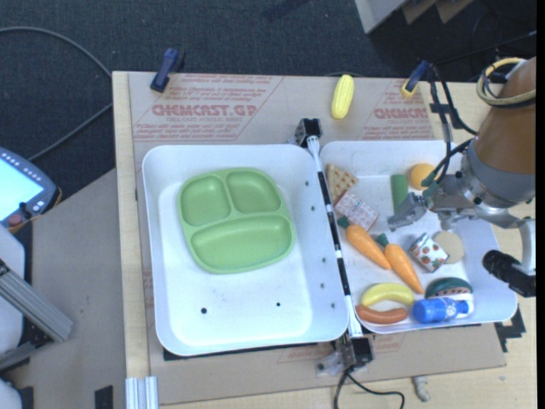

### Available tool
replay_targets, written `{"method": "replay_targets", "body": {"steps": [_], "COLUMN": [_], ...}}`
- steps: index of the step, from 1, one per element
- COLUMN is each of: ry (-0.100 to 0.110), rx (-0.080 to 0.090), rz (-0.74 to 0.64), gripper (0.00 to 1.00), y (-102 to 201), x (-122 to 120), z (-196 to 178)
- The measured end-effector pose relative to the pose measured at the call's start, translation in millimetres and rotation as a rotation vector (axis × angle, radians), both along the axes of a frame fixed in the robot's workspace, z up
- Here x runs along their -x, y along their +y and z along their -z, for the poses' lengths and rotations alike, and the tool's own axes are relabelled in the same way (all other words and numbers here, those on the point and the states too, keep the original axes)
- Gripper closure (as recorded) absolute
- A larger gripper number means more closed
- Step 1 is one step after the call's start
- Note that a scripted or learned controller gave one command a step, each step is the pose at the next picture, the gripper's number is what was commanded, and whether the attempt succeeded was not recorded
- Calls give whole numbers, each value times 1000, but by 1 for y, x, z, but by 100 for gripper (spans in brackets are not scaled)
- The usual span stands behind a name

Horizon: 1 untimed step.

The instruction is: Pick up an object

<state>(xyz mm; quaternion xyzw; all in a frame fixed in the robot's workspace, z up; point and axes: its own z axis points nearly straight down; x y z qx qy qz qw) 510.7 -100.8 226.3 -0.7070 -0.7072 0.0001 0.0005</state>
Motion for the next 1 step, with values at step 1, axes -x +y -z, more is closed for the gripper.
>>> {"method": "replay_targets", "body": {"steps": [1], "ry": [0], "rx": [0], "rz": [1], "gripper": [0], "y": [-13], "x": [23], "z": [139]}}
